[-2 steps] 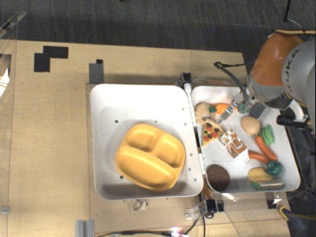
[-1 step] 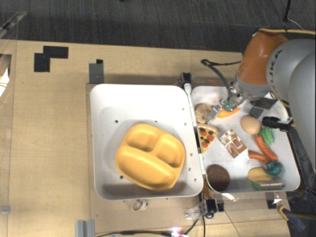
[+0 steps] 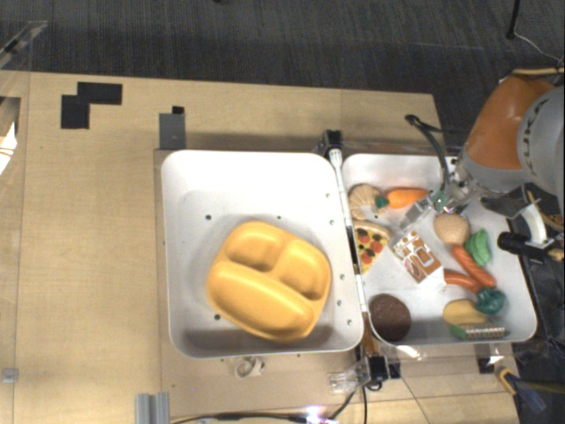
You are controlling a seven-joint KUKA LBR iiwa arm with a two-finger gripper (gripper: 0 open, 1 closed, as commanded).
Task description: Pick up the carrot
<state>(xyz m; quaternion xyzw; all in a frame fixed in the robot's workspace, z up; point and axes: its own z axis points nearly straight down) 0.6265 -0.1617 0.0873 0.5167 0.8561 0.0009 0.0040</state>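
Camera view — where's the carrot [image 3: 405, 198]?
— Upper part of the right bin [image 3: 527, 325], lying left-right, green top toward the divider.
— And the gripper [image 3: 439, 200]?
— Just beside its orange tip; finger spread unreadable.

A: Where's the camera?

B: One view, fixed above the counter [image 3: 79, 263], looking down at a slant. Dark floor [image 3: 291, 25] fills the top strip, so it faces away toward the far side.

A: How close?

B: Medium. Both white bins fit whole: left bin [image 3: 190, 193] near the middle, right bin [image 3: 521, 312] toward the right edge. Bare counter takes up the left third.

A: And the arm?

B: The arm [image 3: 516, 135] comes in from the right side, cut off by the frame edge.

A: Near edge?

B: The bottom of the frame crops the counter just past the bins' front rims; clamps and cables [image 3: 366, 380] show there.
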